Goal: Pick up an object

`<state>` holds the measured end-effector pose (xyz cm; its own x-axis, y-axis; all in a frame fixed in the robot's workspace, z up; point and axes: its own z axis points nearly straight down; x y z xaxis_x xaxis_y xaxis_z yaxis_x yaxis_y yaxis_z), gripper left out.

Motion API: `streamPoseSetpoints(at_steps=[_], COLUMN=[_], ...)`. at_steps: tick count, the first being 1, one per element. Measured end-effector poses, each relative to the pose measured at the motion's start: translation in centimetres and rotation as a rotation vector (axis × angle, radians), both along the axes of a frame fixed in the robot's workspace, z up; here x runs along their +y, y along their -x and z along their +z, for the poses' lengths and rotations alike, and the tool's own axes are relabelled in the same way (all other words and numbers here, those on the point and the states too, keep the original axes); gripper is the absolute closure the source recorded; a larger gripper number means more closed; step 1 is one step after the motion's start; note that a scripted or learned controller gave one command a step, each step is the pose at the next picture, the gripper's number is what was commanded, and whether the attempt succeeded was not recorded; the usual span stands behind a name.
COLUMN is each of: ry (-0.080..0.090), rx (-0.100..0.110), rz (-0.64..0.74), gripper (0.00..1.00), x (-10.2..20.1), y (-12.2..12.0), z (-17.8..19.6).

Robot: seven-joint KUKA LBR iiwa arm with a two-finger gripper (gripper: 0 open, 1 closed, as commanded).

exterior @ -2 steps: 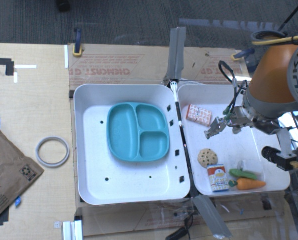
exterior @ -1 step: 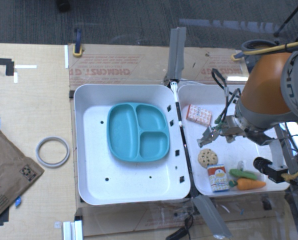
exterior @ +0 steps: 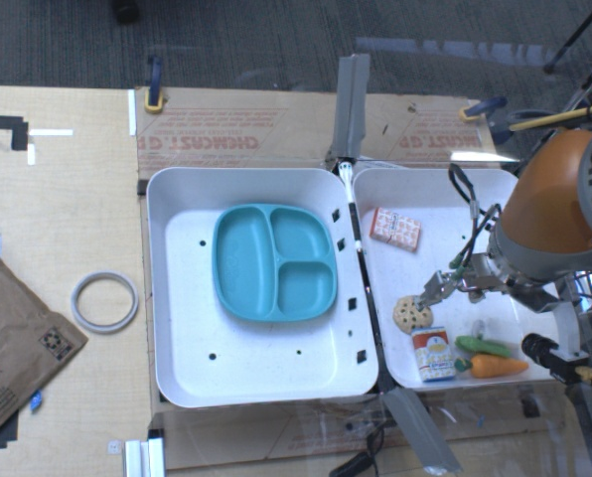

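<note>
Presently, from left to right, a roll of tape [exterior: 104, 300] is seen on the surface [exterior: 58, 217], well apart from the work. Next to it stands the left bin [exterior: 167, 266], in which a teal divided plate [exterior: 275, 262] lies flat. Just beside it comes the right bin [exterior: 395, 182], where all the small objects are found: a patterned packet [exterior: 395, 229] near the back, a cookie [exterior: 412, 314] in the middle, a small carton [exterior: 434, 354] in front of it, and further right a green vegetable [exterior: 483, 346] touching a carrot [exterior: 499, 367].

The pincer [exterior: 443, 288] is held low over the right bin, just beside the cookie and a little behind it. Its fingers are seen as slightly parted, with nothing between them, and no contact with the cookie can be confirmed.

The step in hand is judged to be the approach to a grasp, and the cookie is probably the target. To do it well, the pincer should be centred over the cookie before it is lowered, because the object is flat and thin. The fingers should be brought down to the bin floor on both sides of it and closed gently. The carton lies close, so it should not be pushed.
</note>
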<state>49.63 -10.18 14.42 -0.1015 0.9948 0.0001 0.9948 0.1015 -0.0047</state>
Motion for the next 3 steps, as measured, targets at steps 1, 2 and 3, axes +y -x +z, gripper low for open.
streamPoseSetpoints(at_steps=[1, 2, 3], ry=[-0.002, -0.002, 0.001], rx=[-0.001, -0.002, -0.003], rz=[0.219, 0.215, 0.011], gripper=[0.0, 1.0, 1.0], x=[-0.5, -0.6, 5.0], y=[1.9, 1.8, -0.7], z=[-5.4, -4.6, 4.6])
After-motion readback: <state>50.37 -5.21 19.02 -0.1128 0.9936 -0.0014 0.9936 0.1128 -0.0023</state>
